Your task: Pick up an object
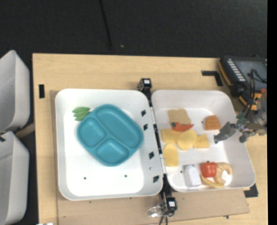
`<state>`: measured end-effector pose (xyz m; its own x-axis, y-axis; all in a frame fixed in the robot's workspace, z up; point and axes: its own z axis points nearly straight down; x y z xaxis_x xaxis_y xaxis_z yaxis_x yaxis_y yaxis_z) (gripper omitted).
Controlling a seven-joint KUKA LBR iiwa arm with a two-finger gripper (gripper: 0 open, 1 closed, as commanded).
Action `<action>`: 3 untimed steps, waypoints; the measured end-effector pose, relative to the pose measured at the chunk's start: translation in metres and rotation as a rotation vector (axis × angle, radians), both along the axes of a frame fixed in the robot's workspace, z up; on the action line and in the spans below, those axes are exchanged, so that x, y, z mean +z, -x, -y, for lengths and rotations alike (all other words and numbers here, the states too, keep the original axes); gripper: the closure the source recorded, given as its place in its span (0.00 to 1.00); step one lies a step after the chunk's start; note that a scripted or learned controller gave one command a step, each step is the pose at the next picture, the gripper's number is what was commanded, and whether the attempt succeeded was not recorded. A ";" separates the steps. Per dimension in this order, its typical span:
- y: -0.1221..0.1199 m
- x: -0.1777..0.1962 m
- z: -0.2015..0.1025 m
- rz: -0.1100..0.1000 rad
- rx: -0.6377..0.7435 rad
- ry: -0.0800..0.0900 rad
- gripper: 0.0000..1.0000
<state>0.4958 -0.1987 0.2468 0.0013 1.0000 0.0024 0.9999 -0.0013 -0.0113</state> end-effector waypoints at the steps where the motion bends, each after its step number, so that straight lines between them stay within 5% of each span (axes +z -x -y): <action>1: -0.002 0.005 0.000 0.008 0.003 0.002 0.00; 3: -0.005 -0.106 0.000 0.004 0.001 0.001 0.00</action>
